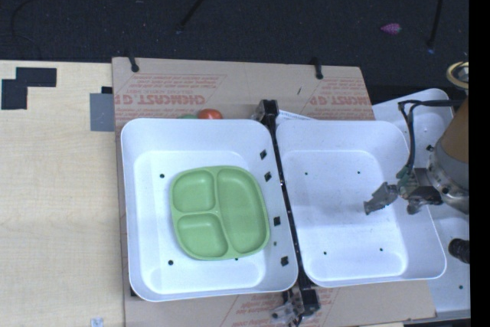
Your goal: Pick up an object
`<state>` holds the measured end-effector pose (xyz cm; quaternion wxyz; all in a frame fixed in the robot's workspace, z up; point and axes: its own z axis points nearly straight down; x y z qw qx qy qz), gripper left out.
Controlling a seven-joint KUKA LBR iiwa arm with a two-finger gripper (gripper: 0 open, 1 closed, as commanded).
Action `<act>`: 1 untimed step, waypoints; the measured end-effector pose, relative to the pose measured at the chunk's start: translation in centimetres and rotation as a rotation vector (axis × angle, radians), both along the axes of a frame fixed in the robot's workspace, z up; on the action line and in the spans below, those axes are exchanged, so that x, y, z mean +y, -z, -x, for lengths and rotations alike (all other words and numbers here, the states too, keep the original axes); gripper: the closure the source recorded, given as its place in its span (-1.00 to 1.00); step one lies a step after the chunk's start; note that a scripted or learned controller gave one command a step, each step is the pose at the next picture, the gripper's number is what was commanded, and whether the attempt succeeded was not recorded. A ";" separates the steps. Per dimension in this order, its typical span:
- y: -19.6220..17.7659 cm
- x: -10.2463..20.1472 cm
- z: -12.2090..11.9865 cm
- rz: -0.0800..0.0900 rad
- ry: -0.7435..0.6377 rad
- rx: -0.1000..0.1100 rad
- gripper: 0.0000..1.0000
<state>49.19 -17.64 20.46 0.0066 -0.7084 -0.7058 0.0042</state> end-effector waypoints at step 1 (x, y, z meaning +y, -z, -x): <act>-0.7 0.0 -0.3 0.002 -0.003 -0.012 -1.00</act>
